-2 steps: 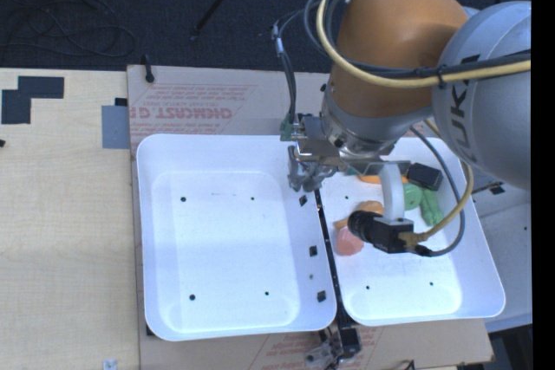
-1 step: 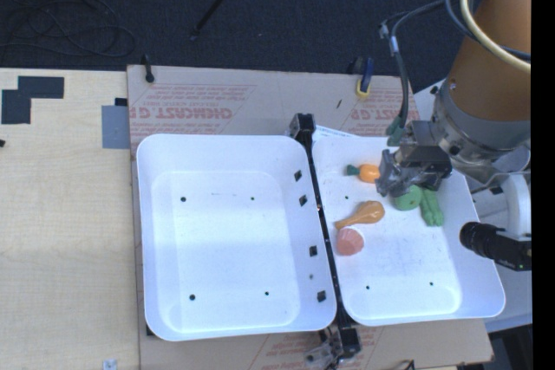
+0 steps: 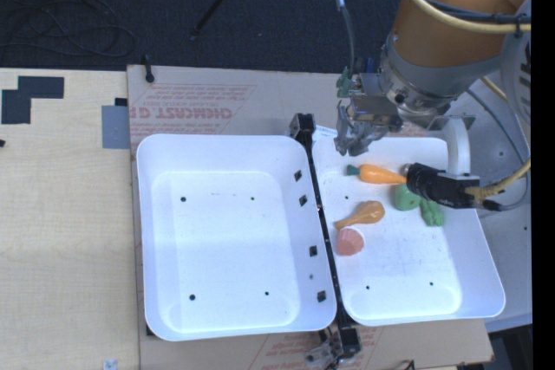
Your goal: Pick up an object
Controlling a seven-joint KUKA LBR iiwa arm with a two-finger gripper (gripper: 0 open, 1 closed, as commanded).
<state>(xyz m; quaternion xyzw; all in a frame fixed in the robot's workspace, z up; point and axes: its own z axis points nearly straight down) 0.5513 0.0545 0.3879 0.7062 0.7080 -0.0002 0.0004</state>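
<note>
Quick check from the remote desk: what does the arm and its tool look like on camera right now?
The arm is bulky, with a broad orange band above a grey wrist. A pale yellowish hose and thin dark cables loop around it. The tool is dark grey metal, a compact block with small fittings, one greenish, on its side.

A flat sheet of brown cardboard [image 3: 217, 104] with mirrored red print lies under both bins, its far edge showing beyond them. On the pale wooden bench [image 3: 61, 212], near its far left corner, sit a dark blue stepped shape [image 3: 30, 97] and a grey-blue square patch [image 3: 114, 126] just beside the cardboard's left edge. Black cables [image 3: 78, 4] trail over the dark floor past the bench's far edge.
</note>
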